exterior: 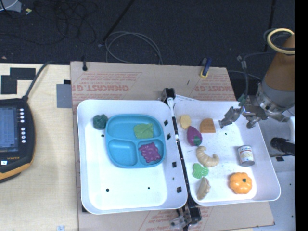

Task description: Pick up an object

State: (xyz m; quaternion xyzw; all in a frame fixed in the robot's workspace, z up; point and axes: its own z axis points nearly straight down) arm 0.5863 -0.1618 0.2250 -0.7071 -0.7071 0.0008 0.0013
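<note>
- Jaws parted, nothing between them; gripper [239, 117] hung over the far right part of the right bin [269, 186], clear of every item.
- Nearest candidates: orange-brown block [208, 126] just left of the gripper, small can [245, 155] nearer the camera, on its side as far as could be told.
- Task barely begun by the look of it: no object lifted, none touched; choosing, descending, closing and raising all left to do.
- Counted in the right bin, eight things: one yellow piece [185, 121], one block, one purple eggplant [194, 135], one croissant [207, 156], one green vegetable [200, 171], one pale tan piece [203, 188], one can, one orange pumpkin [240, 183].
- Counted in the left bin [91, 186]: one blue divided tray [122, 150] holding one green leafy piece [143, 130] and one bunch of purple grapes [150, 151]; one dark green lump [99, 121] beside the tray at the far left corner.
- Two bins in all, side by side, touching along the middle.
</note>
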